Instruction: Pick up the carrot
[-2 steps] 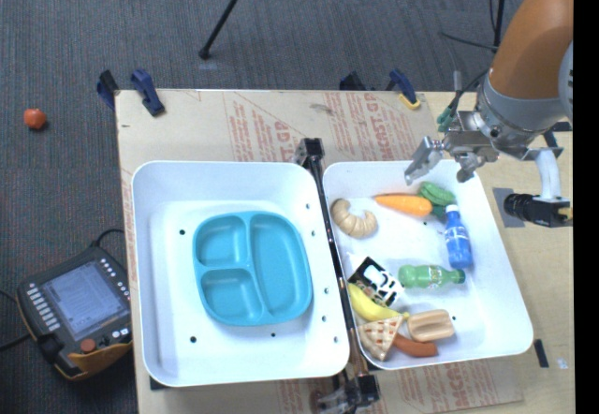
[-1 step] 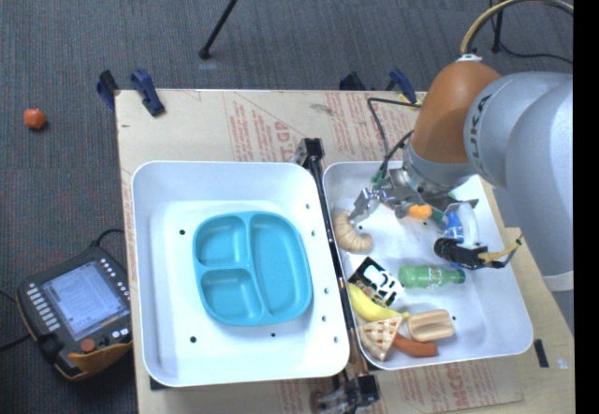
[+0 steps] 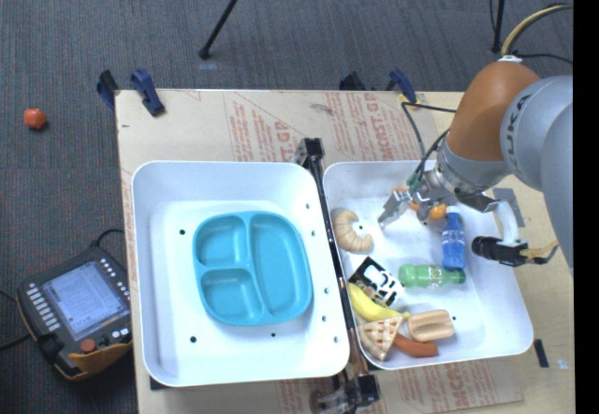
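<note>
The carrot (image 3: 416,347) looks like the orange-red stick lying at the front of the right bin (image 3: 510,323), tucked under a pizza slice (image 3: 381,335) and a hot dog bun (image 3: 431,324). My gripper (image 3: 414,208) hangs over the back half of that bin, well behind the carrot, next to the top of a blue bottle (image 3: 453,242). It stands open, one pale finger (image 3: 392,210) splayed to the left. A small orange bit (image 3: 436,210) sits at its right side; what it is I cannot make out. Nothing shows between the fingers.
The right bin also holds a croissant (image 3: 354,229), a green bottle (image 3: 430,275), a banana (image 3: 367,303) and a black-and-white item (image 3: 379,281). The left bin (image 3: 164,192) bears a blue divided plate (image 3: 253,267). A pendant (image 3: 73,309) lies on the floor at left.
</note>
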